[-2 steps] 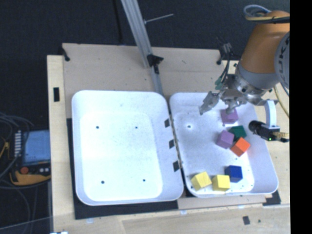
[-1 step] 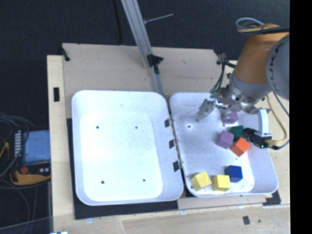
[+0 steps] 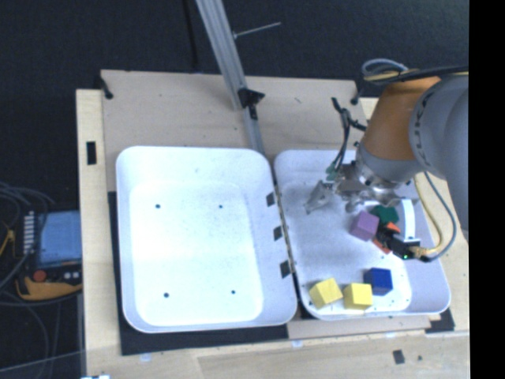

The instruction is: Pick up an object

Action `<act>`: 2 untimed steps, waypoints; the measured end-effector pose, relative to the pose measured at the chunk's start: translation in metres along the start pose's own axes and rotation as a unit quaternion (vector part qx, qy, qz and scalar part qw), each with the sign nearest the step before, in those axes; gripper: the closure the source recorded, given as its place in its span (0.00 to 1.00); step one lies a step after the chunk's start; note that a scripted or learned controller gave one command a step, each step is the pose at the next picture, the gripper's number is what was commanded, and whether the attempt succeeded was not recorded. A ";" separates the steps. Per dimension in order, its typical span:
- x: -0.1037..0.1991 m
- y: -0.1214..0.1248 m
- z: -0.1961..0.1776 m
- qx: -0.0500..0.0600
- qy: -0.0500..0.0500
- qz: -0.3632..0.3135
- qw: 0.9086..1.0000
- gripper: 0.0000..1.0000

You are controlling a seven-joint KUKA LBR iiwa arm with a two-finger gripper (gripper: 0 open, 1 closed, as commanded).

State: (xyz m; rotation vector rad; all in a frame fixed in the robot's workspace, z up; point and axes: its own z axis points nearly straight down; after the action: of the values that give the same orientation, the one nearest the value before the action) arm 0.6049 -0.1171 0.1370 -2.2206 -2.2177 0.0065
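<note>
The tool (image 3: 335, 192), grip state unclear, hangs over the right bin (image 3: 316, 235) on a tan bench (image 3: 181, 109).

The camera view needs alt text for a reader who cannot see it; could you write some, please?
A grey-and-orange arm reaches from the right over the right bin, which holds two yellow blocks, a blue block and a purple block.

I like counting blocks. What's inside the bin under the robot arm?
The right bin holds two yellow blocks, a blue block, a purple block and something green partly under the arm. More may hide beneath it.
</note>
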 end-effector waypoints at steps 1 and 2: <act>-0.002 0.002 -0.015 -0.005 -0.001 0.003 1.000 1.00; -0.009 0.009 -0.077 -0.006 -0.001 0.001 1.000 1.00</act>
State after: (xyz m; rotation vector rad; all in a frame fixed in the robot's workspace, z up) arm 0.6146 -0.1265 0.2137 -2.2301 -2.2230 -0.0058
